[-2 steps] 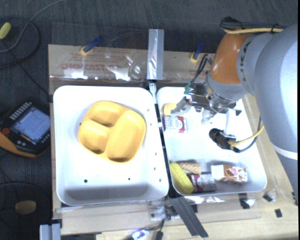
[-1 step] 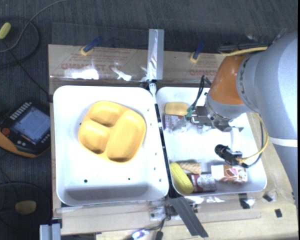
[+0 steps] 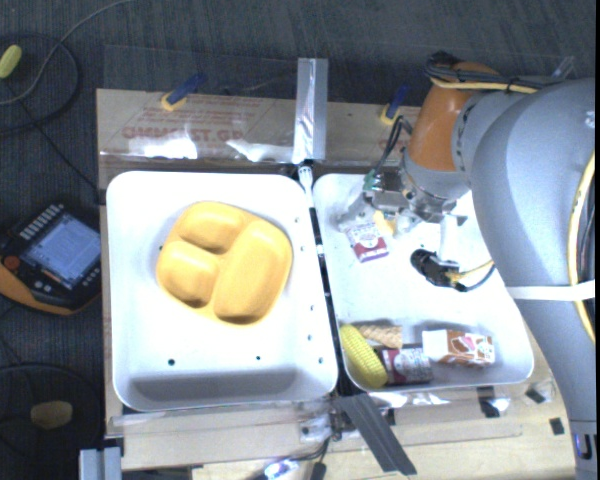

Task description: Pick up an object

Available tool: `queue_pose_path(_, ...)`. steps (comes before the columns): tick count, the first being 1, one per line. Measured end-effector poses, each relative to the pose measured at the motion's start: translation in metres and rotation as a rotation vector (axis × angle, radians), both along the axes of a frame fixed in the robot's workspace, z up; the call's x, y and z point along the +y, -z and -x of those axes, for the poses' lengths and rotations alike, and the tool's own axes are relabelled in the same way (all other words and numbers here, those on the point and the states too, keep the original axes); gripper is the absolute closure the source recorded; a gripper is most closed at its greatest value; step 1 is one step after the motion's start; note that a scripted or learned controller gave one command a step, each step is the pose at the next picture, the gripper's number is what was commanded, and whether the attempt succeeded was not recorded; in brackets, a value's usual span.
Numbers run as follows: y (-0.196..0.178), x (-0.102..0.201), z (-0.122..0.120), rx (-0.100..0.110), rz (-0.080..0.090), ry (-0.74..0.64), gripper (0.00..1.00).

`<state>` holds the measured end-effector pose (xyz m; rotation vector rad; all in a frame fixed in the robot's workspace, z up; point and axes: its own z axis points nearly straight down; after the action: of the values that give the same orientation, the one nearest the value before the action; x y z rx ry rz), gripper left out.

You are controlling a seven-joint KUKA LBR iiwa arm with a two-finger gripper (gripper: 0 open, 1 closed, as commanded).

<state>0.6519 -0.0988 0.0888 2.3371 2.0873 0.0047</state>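
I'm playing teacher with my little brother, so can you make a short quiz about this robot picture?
1. True or false: the big yellow lump lies in the left bin.
2. Which thing lies nearest the pincer? A) red and white packet B) corn cob C) big yellow lump
3. Fill in: the band above the arm's wrist is coloured ____.

Key: 1 true; 2 A; 3 orange.

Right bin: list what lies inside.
A red-and-white packet at the far end; along the near wall a corn cob, a dark bottle and a small carton. The arm covers the far right corner.
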Motion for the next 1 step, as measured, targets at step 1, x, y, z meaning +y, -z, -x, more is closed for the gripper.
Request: queue_pose_path(1, -0.0099, -0.0004, -0.0002, 0.000, 0.005, -0.002, 1.00)
